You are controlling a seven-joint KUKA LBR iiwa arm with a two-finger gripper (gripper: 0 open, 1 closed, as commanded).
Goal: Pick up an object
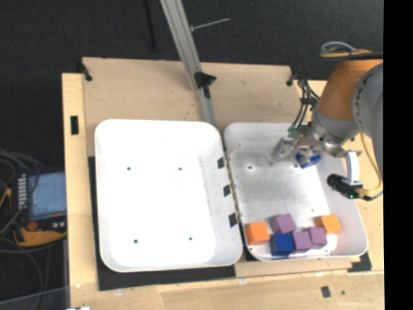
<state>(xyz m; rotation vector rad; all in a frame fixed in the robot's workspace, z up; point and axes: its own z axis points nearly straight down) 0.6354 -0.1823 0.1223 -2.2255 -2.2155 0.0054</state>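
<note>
Six blocks (292, 233) crowding right bin's (271, 192) near edge, jaws (298, 152) apparently gripping a blue object (310, 160), far end.

We see the arm (352, 102) as a thick rounded body, its broad orange band at about one o'clock from our view's centre, with a smooth grey shell beside it toward three o'clock. A pale looped cable (337, 46) lies at twelve o'clock of the band. Thin dark wires (304, 105) run down its nine-o'clock side. Below, the wrist is silvery metal, and the gripper (298, 151) is grey. At five o'clock sits a white bracket with a black fitting (341, 185).
</note>
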